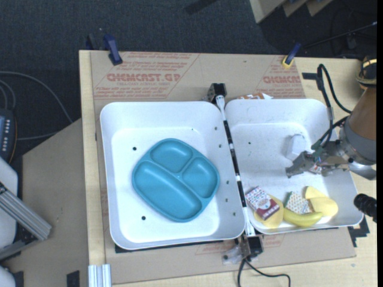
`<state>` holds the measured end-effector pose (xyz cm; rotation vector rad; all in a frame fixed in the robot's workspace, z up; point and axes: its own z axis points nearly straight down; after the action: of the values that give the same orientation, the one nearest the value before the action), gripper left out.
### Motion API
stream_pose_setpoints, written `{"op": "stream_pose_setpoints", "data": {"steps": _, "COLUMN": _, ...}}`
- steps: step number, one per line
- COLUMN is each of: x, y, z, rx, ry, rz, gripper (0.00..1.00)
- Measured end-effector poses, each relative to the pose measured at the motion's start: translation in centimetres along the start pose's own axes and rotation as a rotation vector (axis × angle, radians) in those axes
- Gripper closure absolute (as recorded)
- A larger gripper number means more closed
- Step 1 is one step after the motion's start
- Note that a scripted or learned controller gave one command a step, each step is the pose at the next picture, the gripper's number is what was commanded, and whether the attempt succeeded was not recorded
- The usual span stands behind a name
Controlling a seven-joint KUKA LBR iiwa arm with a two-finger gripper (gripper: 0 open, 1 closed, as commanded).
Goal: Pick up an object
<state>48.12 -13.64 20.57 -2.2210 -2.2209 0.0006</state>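
Note:
My gripper point(300, 165) hangs over the right part of the right bin point(263, 121), with bare white floor beneath it. Several small objects lie along that bin's front edge, a little nearer the camera than the gripper. Among them are a red and white box point(262, 200) resting on a yellow piece point(270, 218), a banana point(304, 218), a pale patterned wedge point(295, 202) and a yellow chunk point(321, 200). I see nothing in the gripper.
The left bin point(114, 124) holds a blue divided plate point(174, 179). A black hinge strip point(230, 154) runs between the two bins. Cables point(326, 91) trail at the right by the arm. Blue and yellow clamps point(112, 49) sit at the cardboard's far edge.

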Motion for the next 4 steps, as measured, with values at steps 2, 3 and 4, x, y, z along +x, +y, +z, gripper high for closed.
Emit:
{"op": "stream_pose_setpoints", "data": {"steps": 2, "x": -7.6, "y": 11.1, "z": 12.1, "rx": -0.003, "ry": 0.0, "rz": -0.002, "gripper": 0.0}}
{"op": "stream_pose_setpoints", "data": {"steps": 3, "x": -3.8, "y": 17.4, "z": 12.6, "rx": 0.054, "ry": 0.0, "rz": -0.008, "gripper": 0.0}}
{"op": "stream_pose_setpoints", "data": {"steps": 4, "x": -8.1, "y": 10.2, "z": 9.7, "rx": 0.001, "ry": -0.001, "rz": 0.0, "gripper": 0.0}}
